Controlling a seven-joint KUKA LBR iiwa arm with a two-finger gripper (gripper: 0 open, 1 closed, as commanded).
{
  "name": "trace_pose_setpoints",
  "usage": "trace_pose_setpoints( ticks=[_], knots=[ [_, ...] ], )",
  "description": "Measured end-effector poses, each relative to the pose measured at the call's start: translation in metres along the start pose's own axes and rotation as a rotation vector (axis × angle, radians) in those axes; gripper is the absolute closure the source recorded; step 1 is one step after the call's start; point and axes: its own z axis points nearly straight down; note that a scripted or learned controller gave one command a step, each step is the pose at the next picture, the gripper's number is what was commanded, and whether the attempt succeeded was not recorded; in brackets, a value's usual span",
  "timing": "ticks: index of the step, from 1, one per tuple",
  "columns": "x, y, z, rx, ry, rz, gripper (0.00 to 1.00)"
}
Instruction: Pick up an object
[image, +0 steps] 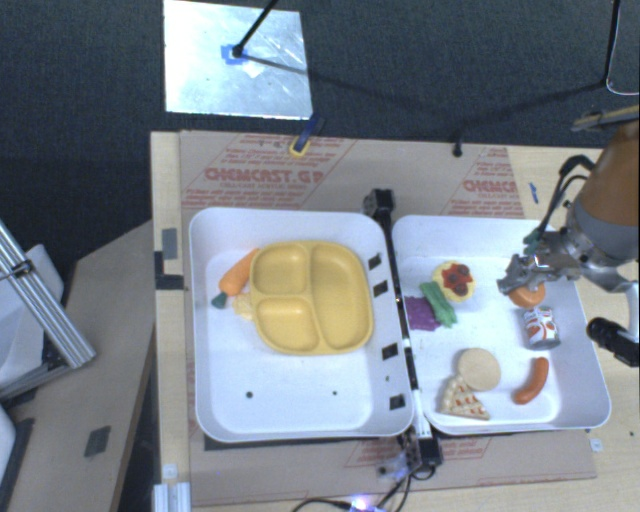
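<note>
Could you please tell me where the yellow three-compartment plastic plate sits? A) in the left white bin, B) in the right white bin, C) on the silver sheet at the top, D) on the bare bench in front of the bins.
A: the yellow three-compartment plastic plate lies inside the left white bin, with an orange toy carrot beside its left edge.

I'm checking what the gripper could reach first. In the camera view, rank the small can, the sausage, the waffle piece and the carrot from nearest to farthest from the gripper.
From the gripper:
1. Small can, just below it, right bin.
2. Sausage, lower right corner area.
3. Waffle piece, bottom of right bin.
4. Carrot, left bin, beside the yellow tray.
</note>
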Motion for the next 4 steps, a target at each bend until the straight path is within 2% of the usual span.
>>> trace_pose_setpoints(
  ticks=[3,4],
  knots=[
    [0.17,0.03,-0.02,0.006,0.005,-0.006,1.0],
    [0.19,0.041,-0.005,0.006,0.002,-0.003,1.0]
  ],
)
